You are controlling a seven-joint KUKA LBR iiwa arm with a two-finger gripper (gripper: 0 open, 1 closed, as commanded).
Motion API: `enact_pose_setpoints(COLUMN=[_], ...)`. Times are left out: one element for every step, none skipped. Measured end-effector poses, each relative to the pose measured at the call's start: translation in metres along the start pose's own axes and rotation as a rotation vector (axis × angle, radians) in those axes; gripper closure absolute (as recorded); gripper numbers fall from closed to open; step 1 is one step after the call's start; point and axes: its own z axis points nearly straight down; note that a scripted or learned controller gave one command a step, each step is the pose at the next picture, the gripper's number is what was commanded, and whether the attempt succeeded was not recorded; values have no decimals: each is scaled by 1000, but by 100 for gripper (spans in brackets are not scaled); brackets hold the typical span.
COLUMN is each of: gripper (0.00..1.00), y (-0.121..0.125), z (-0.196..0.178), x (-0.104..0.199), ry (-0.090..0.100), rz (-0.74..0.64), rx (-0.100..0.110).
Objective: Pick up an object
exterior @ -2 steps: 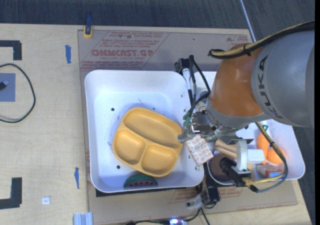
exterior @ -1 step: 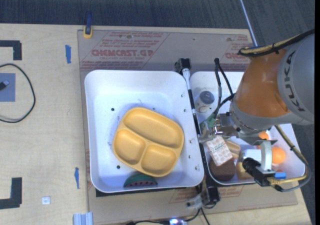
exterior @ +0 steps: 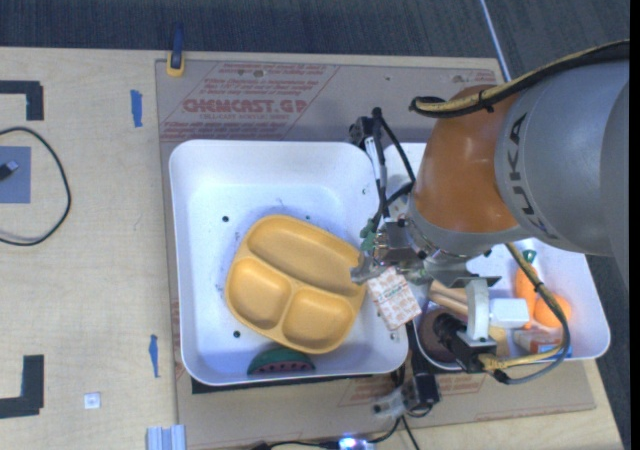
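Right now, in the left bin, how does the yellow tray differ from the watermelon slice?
The yellow tray is far bigger than the watermelon slice. The tray is plain yellow with three compartments; the slice is red with a green rind. The tray lies mid-bin, tilted; the slice sits at the near wall, partly under the tray. Both lie in the left bin.

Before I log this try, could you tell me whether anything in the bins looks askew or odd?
The yellow divided plate lies tilted in the left bin, overlapping a watermelon slice at the front wall. Nothing looks spilled or broken.
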Motion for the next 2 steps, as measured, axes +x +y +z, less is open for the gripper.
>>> enact_pose_setpoints(gripper=[100,100], y=[0,0], z=[15,-3], x=[-78,6], ry=[0,1], rz=[3,0], rx=[3,0])
